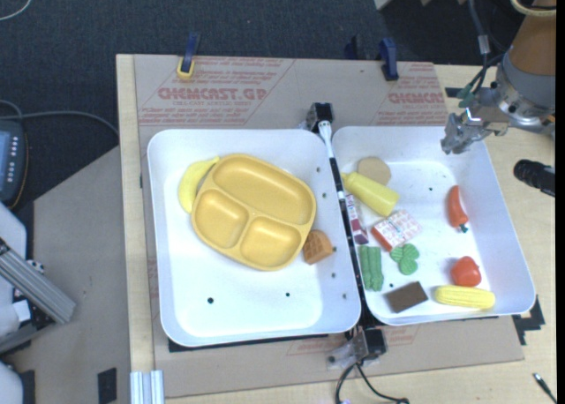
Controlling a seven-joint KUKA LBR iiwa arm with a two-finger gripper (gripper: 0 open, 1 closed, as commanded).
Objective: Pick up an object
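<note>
Two white bins on the bench; my gripper hovers above the carrot, grip state unclear

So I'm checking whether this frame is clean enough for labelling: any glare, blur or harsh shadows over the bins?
Camera view: lighting is even and soft, shadows under the yellow divided tray are faint; the white bin surfaces look bright but not blown out; the small food items such as the corn cob are slightly soft; the gripper at the right bin's far corner is blurry, its fingers indistinct.
</note>
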